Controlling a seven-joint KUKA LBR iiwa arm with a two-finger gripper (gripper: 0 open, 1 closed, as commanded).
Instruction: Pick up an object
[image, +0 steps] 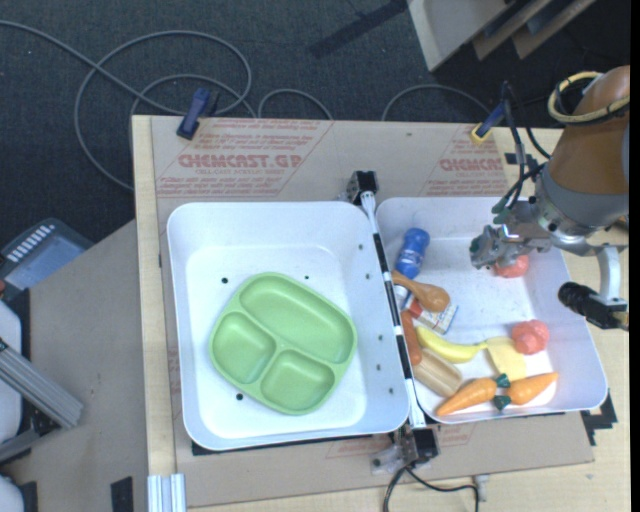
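My gripper (493, 250) hangs low over the back of the right bin (585, 372), at the end of the grey and orange arm coming in from the right. A small red object (514, 266) lies right under it, partly hidden by the gripper; I cannot tell whether it is held. Toward the bin's front lie a blue bottle (411, 251), a brown pear-shaped piece (427, 294), a banana (452, 347), a pink-red ball (530, 335) and a carrot (497, 391).
The left bin (200, 235) holds a green divided plate (283, 342). A tan bread-like piece (437, 373) and a small packet (438, 318) lie by the divider between the bins. Cables and clamps run along the bench's back edge.
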